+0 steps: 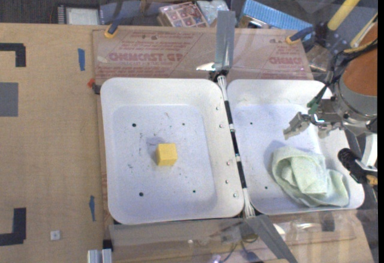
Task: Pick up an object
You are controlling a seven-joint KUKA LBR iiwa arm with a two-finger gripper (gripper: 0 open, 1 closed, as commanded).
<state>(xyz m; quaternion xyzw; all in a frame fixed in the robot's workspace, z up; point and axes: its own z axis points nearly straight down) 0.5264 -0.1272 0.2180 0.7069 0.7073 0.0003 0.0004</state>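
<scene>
A small yellow cube (pixel 167 154) lies near the middle of the left bin (pixel 120 99). A crumpled pale green cloth (pixel 309 179) rests in the front right part of the right bin (pixel 258 105). My gripper (pixel 309 128) hangs over the right bin, just above the cloth's far edge, on the grey arm with the orange band (pixel 363 78). Its fingers (pixel 294 126) stand apart, open, with nothing between them. The cube is far to the gripper's left, in the other bin.
A raised divider (pixel 231 136) runs between the two bins. Behind them stand a clear panel and a grey post (pixel 225 36), with boxes and clutter beyond. Brown bench surface (pixel 48 136) extends to the left.
</scene>
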